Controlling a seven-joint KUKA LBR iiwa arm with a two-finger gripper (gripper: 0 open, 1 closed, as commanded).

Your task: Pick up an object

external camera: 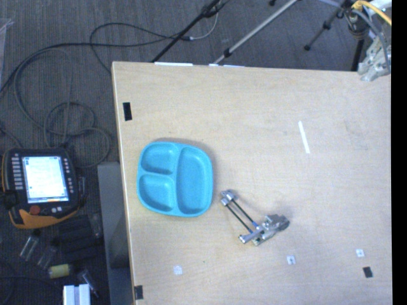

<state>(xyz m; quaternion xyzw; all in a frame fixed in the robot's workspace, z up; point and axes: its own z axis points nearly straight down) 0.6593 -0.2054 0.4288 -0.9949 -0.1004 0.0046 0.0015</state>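
Blue divided plate (176,178) sits flat on the tan counter (286,119), left of centre. Just beside its lower-right rim, apart from it, lies a metal clamp tool (253,219). Pincer (375,62) at the top-right corner, well apart from both; its opening: cannot tell.

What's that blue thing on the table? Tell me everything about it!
It is a blue plate with rounded corners, looking like smooth plastic. Raised ridges split it into three compartments: two smaller ones on the view's left, one above the other, and a long one on the right. All three look bare. It lies flat and right way up on the pale wooden table, toward its left side. A small metal tool lies just off its lower right corner, close but apparently not touching.
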